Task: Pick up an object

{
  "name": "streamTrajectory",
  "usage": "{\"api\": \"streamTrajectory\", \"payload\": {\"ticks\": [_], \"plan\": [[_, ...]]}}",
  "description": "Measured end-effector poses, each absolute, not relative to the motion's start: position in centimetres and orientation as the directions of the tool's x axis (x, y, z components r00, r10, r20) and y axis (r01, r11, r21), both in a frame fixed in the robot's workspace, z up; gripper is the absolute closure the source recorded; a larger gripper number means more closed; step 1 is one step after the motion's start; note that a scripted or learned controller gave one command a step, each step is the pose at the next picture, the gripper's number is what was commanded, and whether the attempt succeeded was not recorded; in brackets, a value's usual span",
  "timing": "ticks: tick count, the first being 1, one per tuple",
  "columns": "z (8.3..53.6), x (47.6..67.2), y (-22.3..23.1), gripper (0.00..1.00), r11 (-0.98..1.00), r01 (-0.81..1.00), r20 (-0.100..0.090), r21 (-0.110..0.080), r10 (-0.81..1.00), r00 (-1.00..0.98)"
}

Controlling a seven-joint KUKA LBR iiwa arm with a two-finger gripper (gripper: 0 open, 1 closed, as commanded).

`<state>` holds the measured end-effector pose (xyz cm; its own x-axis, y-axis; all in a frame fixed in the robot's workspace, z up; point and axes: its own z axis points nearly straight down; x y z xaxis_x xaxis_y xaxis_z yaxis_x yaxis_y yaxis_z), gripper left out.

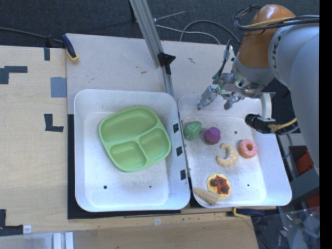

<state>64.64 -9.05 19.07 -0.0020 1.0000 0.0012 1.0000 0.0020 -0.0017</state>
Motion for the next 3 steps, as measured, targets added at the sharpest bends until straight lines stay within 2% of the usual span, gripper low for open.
{"api": "streamTrajectory", "payload": {"ticks": [1,2,3], "plan": [[19.1,64.6,-9.1,0.00,0.003,1.000,0.001,-0.002,1.000,-0.003],[14.3,65.3,-9.2,0.00,0.003,1.000,-0.001,-0.006,1.000,-0.003],[8.8,65.1,-9.1,0.00,0.002,1.000,-0.001,-0.007,1.000,-0.002]]}}
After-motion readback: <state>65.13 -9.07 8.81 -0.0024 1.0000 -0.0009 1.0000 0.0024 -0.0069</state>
